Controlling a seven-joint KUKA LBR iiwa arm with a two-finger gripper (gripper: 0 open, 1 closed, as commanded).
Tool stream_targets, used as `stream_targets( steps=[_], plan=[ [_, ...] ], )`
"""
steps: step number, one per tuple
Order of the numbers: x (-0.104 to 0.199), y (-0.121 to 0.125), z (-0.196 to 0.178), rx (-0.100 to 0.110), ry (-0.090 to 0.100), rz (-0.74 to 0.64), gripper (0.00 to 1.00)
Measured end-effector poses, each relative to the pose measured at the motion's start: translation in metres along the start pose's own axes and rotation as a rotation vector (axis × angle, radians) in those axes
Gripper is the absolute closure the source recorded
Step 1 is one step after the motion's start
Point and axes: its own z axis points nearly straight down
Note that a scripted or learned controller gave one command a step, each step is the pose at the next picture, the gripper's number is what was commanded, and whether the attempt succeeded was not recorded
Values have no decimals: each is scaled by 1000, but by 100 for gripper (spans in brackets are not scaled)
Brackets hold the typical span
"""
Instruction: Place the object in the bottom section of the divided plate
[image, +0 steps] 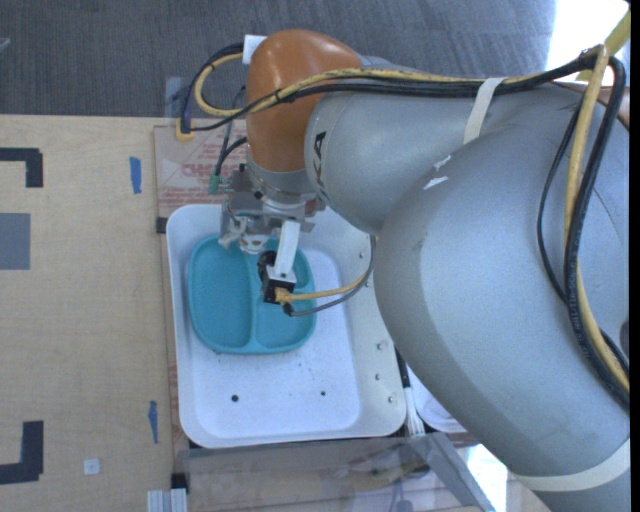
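Gripper (250, 236): low over the plate's far rim, under the orange wrist (290, 85); whether it is open, closed or carrying anything cannot be told from this angle
Plate (225, 300): teal, flat in the bin (280, 410), toward the bin's far-left corner; near rim well short of the bin's near wall
Ridge (256, 322): one divider can be made out, running from mid-plate toward the near rim; other dividers too faint to trace
Object: place cannot be told; the wrist covers the plate's far end, and nothing loose lies on the teal that is visible
Key relation: the plate's near part lies straight down the picture from the gripper, toward the camera; if that near part is the bottom section, the tool is at the opposite end of the plate from its goal
Next move, as a judgement: a short pull toward the camera, staying inside the rim and to one side of the ridge; release only once over that section
Risk: a drop made here would likely land in the far section
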Motion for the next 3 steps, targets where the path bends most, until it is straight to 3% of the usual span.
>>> stream_targets(
  steps=[1,3],
  plan=[
    [1,0,-1,-1,0,-1,0],
    [1,0,-1,-1,0,0,0]
  ],
)
